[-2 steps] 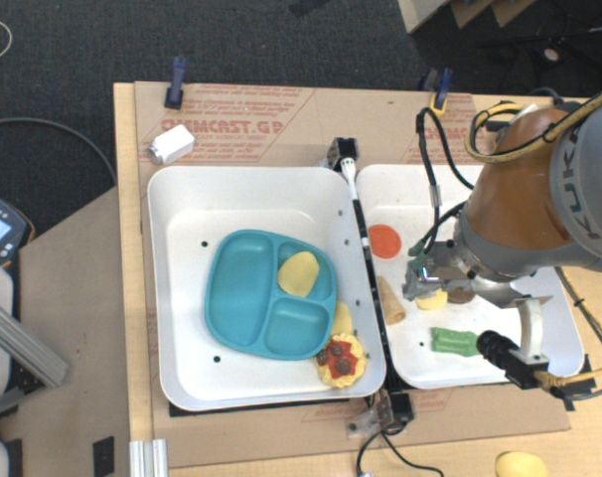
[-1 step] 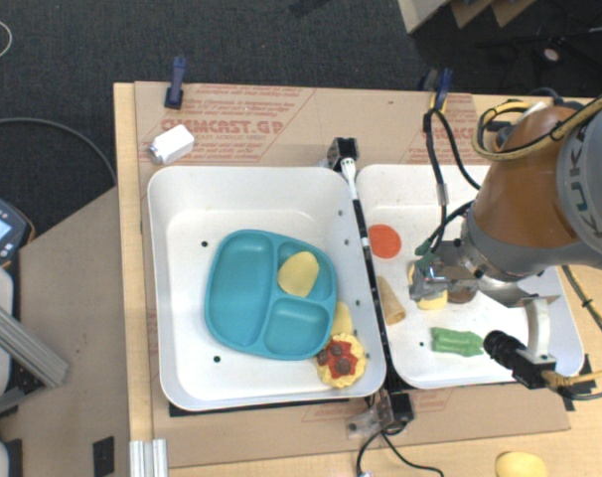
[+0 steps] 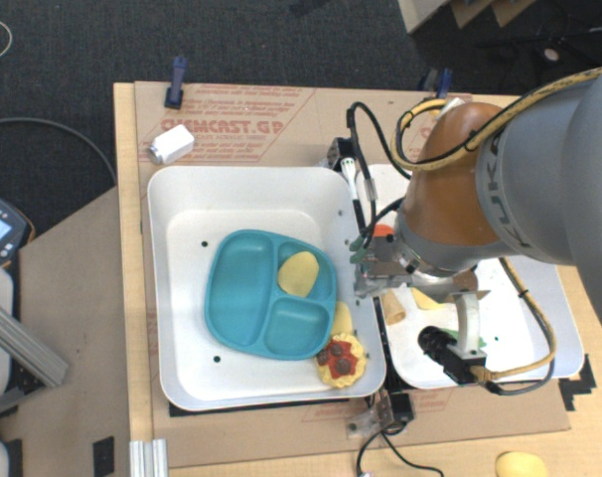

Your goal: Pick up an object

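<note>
From where I stood, the grey arm (image 3: 539,167) came in from the right and bent low over the seam between the two white bins, its orange band (image 3: 455,182) bulging above the wrist. The gripper (image 3: 382,284) hung at the left edge of the right bin (image 3: 539,351), just beside the dividing rims; its own body hid its working end from me, so I could not tell how it was set or whether it had anything. A small tan block (image 3: 391,309) lay in the right bin directly under it, with a yellow piece (image 3: 427,298) just beside that. In the left bin (image 3: 182,217) sat a teal divided plate (image 3: 266,296), a pale yellow round item (image 3: 300,273) resting in its upper right compartment. A yellow and red toy (image 3: 342,356) lay against the plate's lower right edge, near the bin's corner. A small white box (image 3: 172,144) rested on the cardboard behind the left bin.
</note>
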